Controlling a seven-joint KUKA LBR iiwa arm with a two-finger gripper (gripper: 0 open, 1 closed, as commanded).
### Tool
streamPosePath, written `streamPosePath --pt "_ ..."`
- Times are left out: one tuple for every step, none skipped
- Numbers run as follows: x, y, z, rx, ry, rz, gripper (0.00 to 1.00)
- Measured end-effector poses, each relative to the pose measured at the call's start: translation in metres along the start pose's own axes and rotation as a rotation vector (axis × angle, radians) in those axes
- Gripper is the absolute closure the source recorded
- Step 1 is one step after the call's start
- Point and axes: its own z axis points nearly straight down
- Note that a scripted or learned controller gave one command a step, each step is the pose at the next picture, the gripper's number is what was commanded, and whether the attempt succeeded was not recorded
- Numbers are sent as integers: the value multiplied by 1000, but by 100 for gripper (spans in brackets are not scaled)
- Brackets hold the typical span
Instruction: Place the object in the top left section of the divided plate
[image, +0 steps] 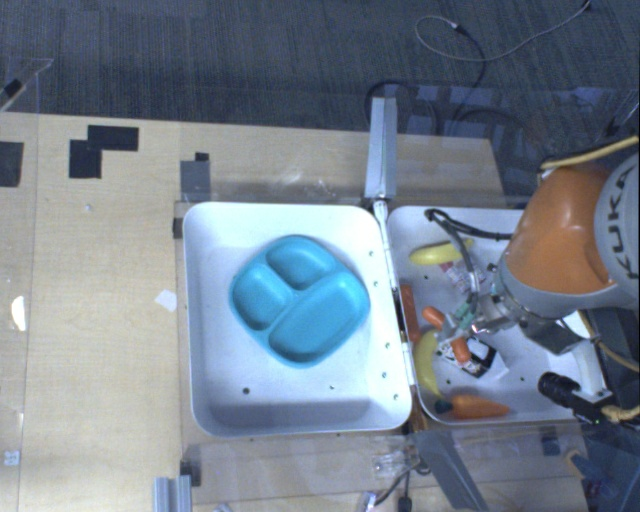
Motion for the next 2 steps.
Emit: streamPosePath --pt "47 17 -27 -4 -1 -113 100" --pt "47 17 -27 -4 -1 -113 0"
